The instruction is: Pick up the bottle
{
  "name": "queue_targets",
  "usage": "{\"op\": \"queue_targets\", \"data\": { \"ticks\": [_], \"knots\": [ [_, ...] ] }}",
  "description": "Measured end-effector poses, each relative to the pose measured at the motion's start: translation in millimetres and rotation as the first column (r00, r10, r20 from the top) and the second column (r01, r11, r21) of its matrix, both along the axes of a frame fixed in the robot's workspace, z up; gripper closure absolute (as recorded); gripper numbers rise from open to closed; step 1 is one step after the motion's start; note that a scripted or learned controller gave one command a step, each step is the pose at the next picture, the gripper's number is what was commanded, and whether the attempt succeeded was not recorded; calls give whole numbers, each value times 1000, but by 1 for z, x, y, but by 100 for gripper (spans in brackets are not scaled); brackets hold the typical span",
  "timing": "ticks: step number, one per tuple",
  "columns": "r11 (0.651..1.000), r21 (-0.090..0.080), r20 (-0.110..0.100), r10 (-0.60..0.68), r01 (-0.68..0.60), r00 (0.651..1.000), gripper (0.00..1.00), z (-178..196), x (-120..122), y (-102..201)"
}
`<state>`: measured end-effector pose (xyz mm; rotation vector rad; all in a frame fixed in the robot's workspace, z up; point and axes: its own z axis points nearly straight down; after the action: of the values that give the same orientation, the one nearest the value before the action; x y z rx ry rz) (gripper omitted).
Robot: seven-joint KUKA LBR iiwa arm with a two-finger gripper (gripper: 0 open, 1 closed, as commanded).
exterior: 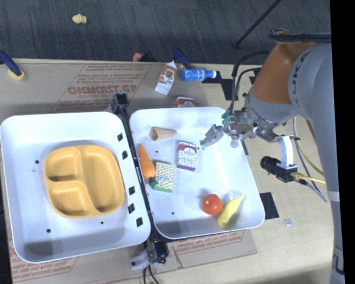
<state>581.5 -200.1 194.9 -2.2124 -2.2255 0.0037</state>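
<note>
The bottle (196,75) is blue with a pale cap. It lies on its side on the cardboard behind the right bin (251,188), outside both bins. My gripper (223,136) hangs over the right bin's upper right part, just inside its right wall, well in front of the bottle. Its fingers (211,136) stand apart with nothing between them. The nearest item to it is a purple carton (187,155) to its left.
The right bin also holds a cone (162,132), a carrot (146,162), a patterned packet (164,175), a tomato (211,204) and a banana (230,210). A yellow divided tray (84,179) sits in the left bin. A small carton (165,78) lies left of the bottle.
</note>
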Motion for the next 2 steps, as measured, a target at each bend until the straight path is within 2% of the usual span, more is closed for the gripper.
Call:
{"op": "queue_targets", "data": {
  "ticks": [1, 2],
  "knots": [
    [1000, 1, -2, 5, -5, 1000, 100, 10, 0, 1],
    [999, 0, -1, 36, -36, 999, 100, -26, -70, 3]
  ]
}}
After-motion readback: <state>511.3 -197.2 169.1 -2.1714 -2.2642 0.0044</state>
